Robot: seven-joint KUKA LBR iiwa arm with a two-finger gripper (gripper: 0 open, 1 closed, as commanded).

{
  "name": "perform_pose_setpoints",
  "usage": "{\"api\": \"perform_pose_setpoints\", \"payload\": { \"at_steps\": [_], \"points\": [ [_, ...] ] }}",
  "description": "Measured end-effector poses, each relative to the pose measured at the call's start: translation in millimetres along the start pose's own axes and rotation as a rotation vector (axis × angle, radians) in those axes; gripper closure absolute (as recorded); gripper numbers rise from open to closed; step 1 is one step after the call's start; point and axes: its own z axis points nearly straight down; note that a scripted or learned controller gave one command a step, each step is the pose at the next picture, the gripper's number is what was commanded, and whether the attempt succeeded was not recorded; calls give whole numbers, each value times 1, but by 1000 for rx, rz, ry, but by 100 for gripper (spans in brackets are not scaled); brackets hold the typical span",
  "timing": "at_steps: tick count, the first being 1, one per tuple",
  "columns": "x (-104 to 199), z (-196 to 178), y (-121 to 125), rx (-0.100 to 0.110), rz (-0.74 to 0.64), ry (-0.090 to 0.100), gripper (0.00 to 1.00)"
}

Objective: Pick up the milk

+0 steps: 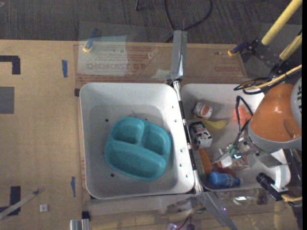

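Near the front of the right bin (211, 94), a blue bottle (221, 179) is lying beside a carrot (205, 160). The pincer (233, 155) is hovering just behind them; whether it is spread is impossible to tell. The milk (200, 134) is sitting to its left against the dividing wall, its long axis running front to back. Farther back, a can (203, 110) and banana (216, 124) are lying. The left bin (96, 104) is holding 1 teal tray (137, 148)

Teal tray (138, 148); white bins (91, 128); black-and-white milk carton (201, 134); blue bottle (221, 179).

Arm (273, 119) reaching in, pincer (233, 155) lowered
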Motion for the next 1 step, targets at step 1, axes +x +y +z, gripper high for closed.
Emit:
{"api": "perform_pose_setpoints", "payload": {
  "at_steps": [1],
  "points": [
    [-1,-9,-1,-1,6,3,100]
  ]
}}
